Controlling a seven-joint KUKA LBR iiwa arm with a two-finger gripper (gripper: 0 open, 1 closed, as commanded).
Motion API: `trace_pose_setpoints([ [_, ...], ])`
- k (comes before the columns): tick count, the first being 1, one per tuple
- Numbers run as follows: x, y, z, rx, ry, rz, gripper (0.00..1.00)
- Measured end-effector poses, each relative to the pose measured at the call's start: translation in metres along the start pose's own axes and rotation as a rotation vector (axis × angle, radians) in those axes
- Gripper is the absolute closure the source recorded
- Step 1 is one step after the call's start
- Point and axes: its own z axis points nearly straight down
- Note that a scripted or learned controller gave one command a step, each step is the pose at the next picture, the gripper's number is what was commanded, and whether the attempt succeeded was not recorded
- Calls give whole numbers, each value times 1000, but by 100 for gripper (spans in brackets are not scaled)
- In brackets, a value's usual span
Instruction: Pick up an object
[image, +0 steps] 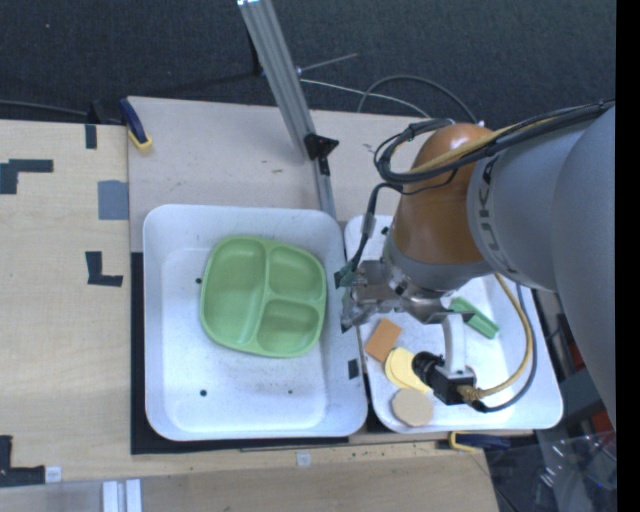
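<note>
1. The grey arm (480, 215) reaches in from the right and hangs over the right bin (530, 400).
2. The gripper (352, 300) sits low at that bin's left edge; whether its claw is spread or pressed together cannot be told, as the wrist hides it.
3. Just right of and below the gripper lie an orange block (382, 340), a yellow piece (402, 368) and a tan disc (411, 407), apparently none of them gripped.
4. A green piece (476, 320) lies further right.
5. A green divided plate (265, 296) rests in the left bin (165, 330).
</note>
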Motion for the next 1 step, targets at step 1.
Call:
trace_pose_setpoints([
  [1, 57, 3, -12, -1, 0, -1, 100],
])
